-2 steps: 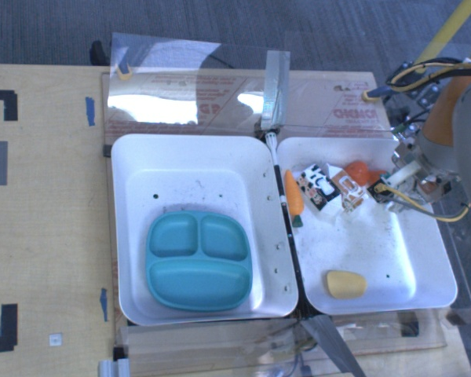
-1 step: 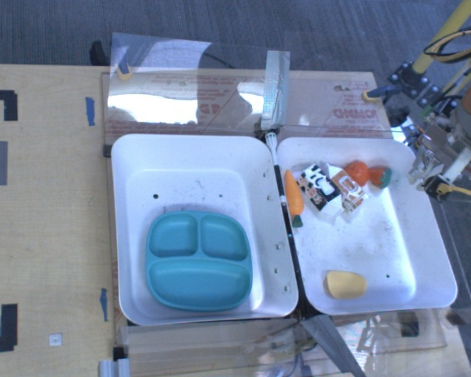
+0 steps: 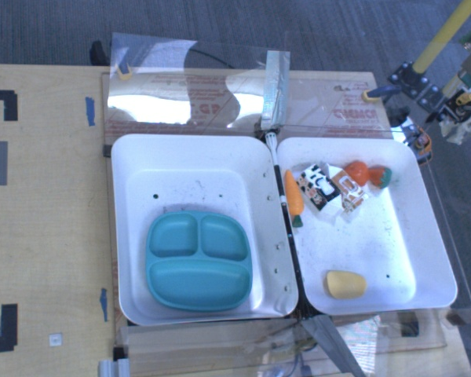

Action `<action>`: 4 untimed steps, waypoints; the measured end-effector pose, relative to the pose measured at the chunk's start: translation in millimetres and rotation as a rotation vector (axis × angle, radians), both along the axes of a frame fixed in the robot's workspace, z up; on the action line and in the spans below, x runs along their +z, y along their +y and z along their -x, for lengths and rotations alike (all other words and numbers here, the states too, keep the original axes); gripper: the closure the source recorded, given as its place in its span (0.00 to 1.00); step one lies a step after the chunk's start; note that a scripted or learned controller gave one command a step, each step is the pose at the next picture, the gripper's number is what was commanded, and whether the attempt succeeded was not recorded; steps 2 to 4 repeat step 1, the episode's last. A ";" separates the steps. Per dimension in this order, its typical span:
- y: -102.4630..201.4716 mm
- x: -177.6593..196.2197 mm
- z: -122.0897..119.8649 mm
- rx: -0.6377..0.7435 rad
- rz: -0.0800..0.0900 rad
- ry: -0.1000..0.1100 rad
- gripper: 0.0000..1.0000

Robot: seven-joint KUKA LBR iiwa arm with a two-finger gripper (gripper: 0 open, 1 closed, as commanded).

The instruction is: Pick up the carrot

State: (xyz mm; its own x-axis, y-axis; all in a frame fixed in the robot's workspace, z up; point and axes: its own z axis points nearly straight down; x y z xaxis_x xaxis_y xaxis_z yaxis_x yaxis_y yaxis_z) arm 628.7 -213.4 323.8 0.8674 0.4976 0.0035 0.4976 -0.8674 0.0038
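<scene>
The carrot [image 3: 293, 192] is a slim orange piece with a small green tip at its near end. It lies lengthwise against the left wall of the right bin [image 3: 428, 242], close to the divider between the two bins. It rests flat on the bin floor and nothing covers it. A black-and-white patterned carton [image 3: 318, 185] sits just to its right, a small gap away.
Right of the carton are a small orange-and-white box [image 3: 350, 192] and a round orange-red fruit [image 3: 357, 171] with a green piece [image 3: 385, 177]. A yellow lump [image 3: 345, 283] sits near the right bin's front. The left bin [image 3: 133, 171] holds a teal divided plate [image 3: 198, 259].
</scene>
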 end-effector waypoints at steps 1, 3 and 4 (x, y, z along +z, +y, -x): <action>-9.9 57.3 7.1 0.279 0.003 0.001 1.00; -9.9 57.3 7.1 0.279 0.003 0.001 1.00; -9.9 57.3 7.1 0.279 0.003 0.001 1.00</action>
